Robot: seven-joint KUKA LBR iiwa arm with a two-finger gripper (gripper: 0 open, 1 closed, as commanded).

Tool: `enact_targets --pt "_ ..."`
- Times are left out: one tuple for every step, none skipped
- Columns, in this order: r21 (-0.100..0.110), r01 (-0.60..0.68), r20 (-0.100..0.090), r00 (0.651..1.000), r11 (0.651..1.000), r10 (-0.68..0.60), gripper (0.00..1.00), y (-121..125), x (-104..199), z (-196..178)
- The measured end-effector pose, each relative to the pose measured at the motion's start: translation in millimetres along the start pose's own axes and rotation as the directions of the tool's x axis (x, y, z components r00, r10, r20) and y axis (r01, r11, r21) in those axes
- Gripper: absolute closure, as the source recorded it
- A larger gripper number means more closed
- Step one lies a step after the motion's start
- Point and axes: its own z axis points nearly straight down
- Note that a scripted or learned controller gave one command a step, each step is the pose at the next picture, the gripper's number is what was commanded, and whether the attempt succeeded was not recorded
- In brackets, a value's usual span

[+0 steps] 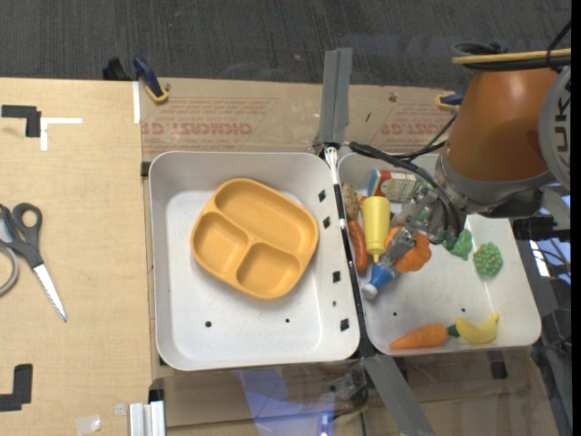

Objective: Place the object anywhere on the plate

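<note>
An orange plate [254, 237] with three compartments lies in the left bin [172, 271]. My gripper [413, 234] hangs low over the right bin [454, 289], among a cluster of toy foods. Right by its fingertips are an orange piece [415, 256] and a tube with a blue cap [379, 277]. A yellow bottle [374, 222] stands just left of it. The arm's wrist hides part of the cluster.
In the right bin also lie a carrot [419, 337], a yellow banana-like toy [478, 328], a green bunch of grapes [488, 259], a green leafy piece [460, 243] and a red-orange item [358, 246] by the divider. Scissors [32, 252] rest on the bench at left.
</note>
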Motion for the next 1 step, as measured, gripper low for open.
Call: enact_targets --pt "-0.001 0.404 0.0 0.915 0.915 -0.404 1.0 50.8 49.1 -0.2"
